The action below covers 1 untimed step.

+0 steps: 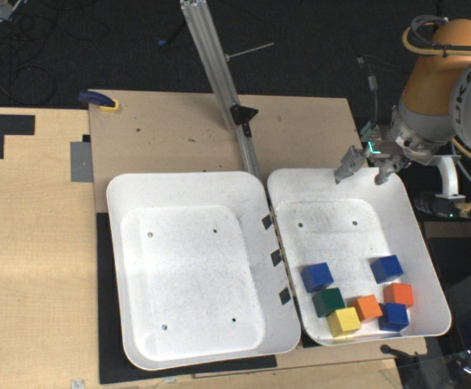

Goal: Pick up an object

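Note:
Several small blocks lie in the near part of the right bin (357,193): a blue one (316,275), a dark green one (328,301), a yellow one (344,321), an orange one (368,307), a red-orange one (399,294) and two more blue ones (387,267) (394,317). My gripper (366,171) hangs above the far edge of this bin, well away from the blocks. Its two fingers are spread apart and open, with nothing between them.
The left bin (130,189) sits beside the right one, with black clips along the shared edge. A slanted aluminium post (216,71) rises behind the bins. A blue-and-yellow clamp (99,99) lies at the board's far left corner.

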Each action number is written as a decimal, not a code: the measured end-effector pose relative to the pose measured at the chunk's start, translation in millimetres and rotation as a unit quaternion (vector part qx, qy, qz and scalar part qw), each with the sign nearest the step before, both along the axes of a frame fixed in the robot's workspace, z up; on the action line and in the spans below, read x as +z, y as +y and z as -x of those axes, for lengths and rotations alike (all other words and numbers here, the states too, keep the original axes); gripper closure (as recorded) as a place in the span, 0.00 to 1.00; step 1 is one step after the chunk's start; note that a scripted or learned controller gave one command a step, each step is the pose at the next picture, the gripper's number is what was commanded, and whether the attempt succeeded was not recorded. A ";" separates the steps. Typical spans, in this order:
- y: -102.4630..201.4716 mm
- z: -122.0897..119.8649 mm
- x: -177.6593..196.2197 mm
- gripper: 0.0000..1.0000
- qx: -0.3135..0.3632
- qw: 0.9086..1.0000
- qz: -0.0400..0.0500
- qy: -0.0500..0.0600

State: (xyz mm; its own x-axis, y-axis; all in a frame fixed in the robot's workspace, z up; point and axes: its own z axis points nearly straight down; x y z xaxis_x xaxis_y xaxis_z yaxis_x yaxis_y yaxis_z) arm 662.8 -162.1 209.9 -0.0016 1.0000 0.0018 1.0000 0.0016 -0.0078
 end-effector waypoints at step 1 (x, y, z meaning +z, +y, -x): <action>0.3 -1.1 3.0 0.00 0.002 1.000 0.001 -0.002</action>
State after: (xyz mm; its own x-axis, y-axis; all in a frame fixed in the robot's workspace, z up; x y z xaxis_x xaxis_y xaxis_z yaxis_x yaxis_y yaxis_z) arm 663.8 -161.7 212.9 -0.0049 1.0000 0.0000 1.0000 0.0049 -0.0037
